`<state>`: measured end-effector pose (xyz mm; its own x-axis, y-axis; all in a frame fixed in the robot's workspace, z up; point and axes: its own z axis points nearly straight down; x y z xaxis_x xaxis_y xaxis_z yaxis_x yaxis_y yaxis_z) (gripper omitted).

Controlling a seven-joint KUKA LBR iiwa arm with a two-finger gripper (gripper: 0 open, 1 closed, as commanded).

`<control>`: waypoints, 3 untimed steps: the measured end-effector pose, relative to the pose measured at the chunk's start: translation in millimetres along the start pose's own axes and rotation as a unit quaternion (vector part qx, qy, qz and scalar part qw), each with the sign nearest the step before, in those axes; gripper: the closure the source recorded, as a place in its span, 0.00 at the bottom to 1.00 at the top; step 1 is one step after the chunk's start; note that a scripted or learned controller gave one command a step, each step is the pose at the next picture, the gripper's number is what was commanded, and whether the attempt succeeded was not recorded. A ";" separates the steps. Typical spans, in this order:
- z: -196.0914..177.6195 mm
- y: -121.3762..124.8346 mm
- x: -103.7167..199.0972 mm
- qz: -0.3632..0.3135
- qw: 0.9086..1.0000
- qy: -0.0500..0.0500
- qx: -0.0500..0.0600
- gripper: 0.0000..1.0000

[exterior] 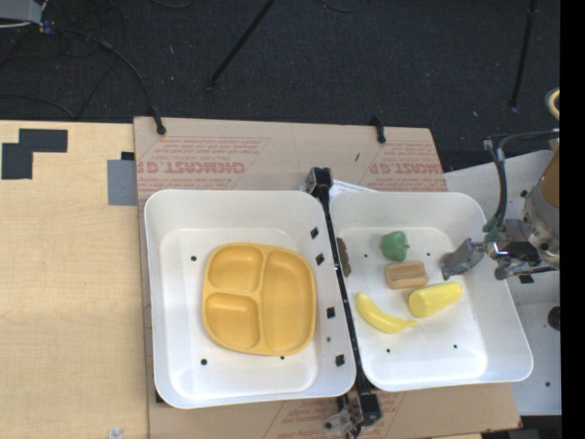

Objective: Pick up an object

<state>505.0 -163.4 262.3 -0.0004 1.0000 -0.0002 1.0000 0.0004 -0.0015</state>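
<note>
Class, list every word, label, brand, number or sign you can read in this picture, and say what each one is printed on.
"CHEMCAST GP", red print seen upside down, on the brown cardboard sheet behind the left bin.
The same print repeats to the right, behind the right bin, partly cut off.
Red print on the cardboard's front edge, below the bins: too small to read.
Nothing readable on the yellow tray or the toy foods.

Bright, even overhead light, soft faint shadows, slight blur, dark floor beyond the bench [64, 245]

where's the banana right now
The banana lies in the right bin, toward its left side, just below the tan block and beside the yellow pepper.
</note>
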 end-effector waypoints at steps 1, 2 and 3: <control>61.7 6.0 1.1 0.000 1.000 0.001 0.003 0.00; 117.6 8.0 -8.0 0.000 1.000 0.001 0.003 0.00; 170.5 7.3 -7.1 0.000 1.000 0.001 0.002 0.00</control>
<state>512.0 -170.5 91.7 0.0000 1.0000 0.0027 1.0000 0.0000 -0.0058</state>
